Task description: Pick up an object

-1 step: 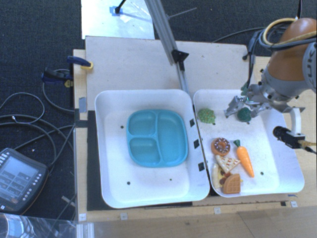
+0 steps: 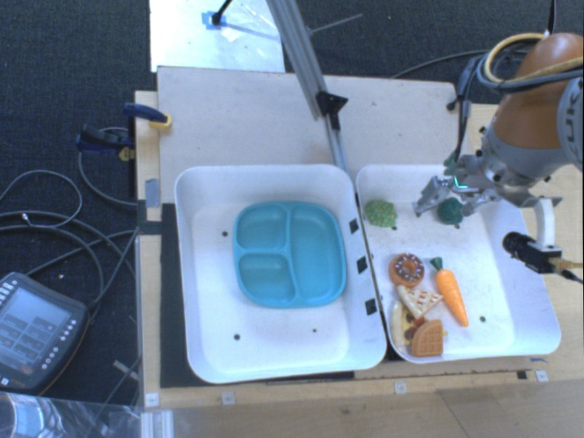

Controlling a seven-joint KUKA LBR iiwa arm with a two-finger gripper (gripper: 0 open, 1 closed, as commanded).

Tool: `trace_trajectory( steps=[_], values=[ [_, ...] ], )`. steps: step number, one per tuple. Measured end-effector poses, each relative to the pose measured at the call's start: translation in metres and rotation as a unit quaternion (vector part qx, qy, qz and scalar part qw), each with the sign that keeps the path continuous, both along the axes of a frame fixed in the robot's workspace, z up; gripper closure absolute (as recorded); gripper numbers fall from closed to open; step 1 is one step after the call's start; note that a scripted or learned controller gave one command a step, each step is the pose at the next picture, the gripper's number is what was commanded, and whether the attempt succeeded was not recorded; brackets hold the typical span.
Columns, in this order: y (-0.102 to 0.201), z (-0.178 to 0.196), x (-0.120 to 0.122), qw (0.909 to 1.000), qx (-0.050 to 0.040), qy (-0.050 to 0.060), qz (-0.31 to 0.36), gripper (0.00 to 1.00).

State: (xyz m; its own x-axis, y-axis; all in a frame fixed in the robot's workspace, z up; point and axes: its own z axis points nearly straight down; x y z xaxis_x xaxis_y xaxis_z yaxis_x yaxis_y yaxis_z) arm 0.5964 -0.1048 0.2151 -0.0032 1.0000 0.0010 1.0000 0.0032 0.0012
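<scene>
Near corner: brown waffle-patterned toy biscuit (image 2: 426, 338) and pale wedge-shaped toy sandwich (image 2: 417, 300), crowded against the front left corner of the shallow white right bin (image 2: 534, 313).
Beside them: orange toy carrot with green top (image 2: 452, 294), lying lengthwise, just right of the round chocolate toy doughnut with sprinkles (image 2: 407, 269).
Open room: bare white floor along the right side of that bin, up to its rim.
Left bin (image 2: 205, 272): light blue three-compartment plastic tray (image 2: 291, 253) in the middle, white floor all round it.
Far left of right bin: bumpy green round toy (image 2: 380, 213), close to the dividing wall.
Task thing: small dark green round toy (image 2: 450, 211), at the far end of the right bin, apart from the others.
Gripper (image 2: 449, 199): grey fingers (image 2: 428, 196) spread apart, straddling the dark green toy, not visibly clamped.
Surface (image 2: 246, 121): pale board beyond both bins.
</scene>
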Motion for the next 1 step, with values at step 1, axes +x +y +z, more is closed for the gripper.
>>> trace_trajectory(
  steps=[1],
  values=[
    [-0.0026, -0.0442, 0.0063, 1.0, -0.0006, 0.002, -0.001, 0.0]
  ],
)
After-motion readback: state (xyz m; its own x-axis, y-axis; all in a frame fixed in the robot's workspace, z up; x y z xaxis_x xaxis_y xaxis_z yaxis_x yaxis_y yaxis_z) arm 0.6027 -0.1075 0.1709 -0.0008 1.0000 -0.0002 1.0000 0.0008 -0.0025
